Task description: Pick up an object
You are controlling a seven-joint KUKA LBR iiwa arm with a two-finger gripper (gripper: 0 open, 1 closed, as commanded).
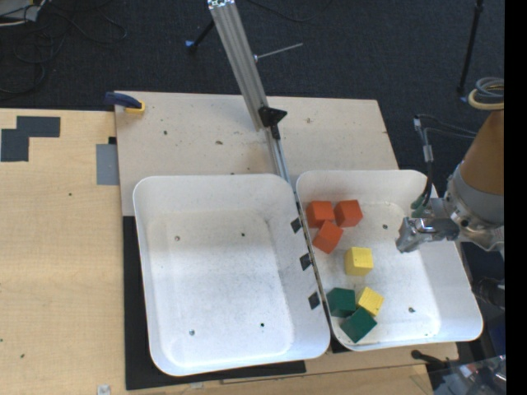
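Progress: nothing lifted | claw (409, 239): grip state cannot be told, right of yellow block (358, 260) | blocks lie in right bin (449, 323)

arm (486, 179): cut off at right edge
gripper (410, 237): small, blurred; finger state unreadable
lower green block (359, 326): partly hidden under yellow block (370, 300)

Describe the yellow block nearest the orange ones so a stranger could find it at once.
Look in the right-hand white bin, where all the blocks sit. Below the cluster of three orange blocks lies a lone yellow block. Unlike the other yellow block, it touches no green block.
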